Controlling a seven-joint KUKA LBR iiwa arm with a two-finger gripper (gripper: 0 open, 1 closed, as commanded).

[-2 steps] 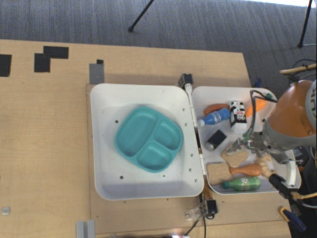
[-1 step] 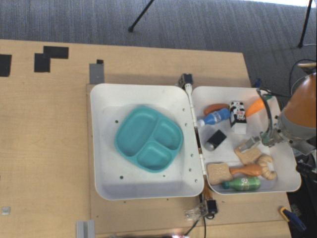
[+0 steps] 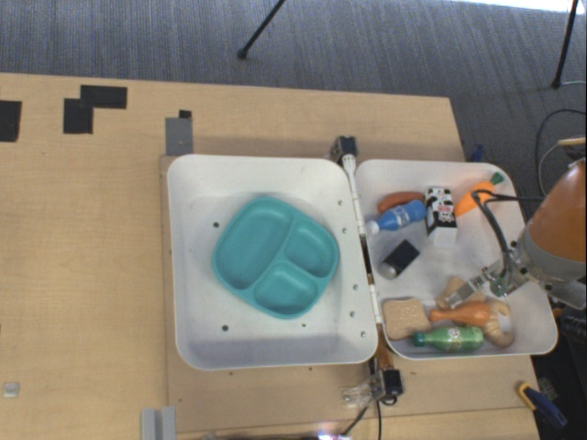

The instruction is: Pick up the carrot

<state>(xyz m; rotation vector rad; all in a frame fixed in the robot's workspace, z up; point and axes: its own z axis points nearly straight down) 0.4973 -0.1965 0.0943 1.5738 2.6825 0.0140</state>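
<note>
The carrot [image 3: 475, 198] lies in the right bin [image 3: 459, 168], up at its 1 o'clock corner, green top toward the bin's rim. The gripper [image 3: 470, 289] hangs low over the same bin toward 5 o'clock, so the carrot sits at about 12 o'clock from it and well apart. Whether the gripper is open or closed cannot be told, as its tip blends into the clutter below. A black cable [image 3: 495, 223] loops from the arm up toward the carrot.

Just at 9 o'clock of the carrot stands a black-and-white carton [image 3: 440, 206], with a blue bottle [image 3: 399, 216] and a sausage [image 3: 401, 198] beyond it. A black block [image 3: 400, 257] lies near the bin's middle. Along the 6 o'clock edge are a slice of bread [image 3: 404, 316], a green bottle [image 3: 448, 338] and an orange-brown piece [image 3: 468, 315] just under the gripper.

The left bin [image 3: 202, 246] holds a teal divided plate [image 3: 275, 255]. Both bins rest on a pale wooden bench [image 3: 83, 246]. Beyond it, at 12 o'clock, is grey carpet [image 3: 367, 44] crossed by a dark tripod leg [image 3: 271, 16].
</note>
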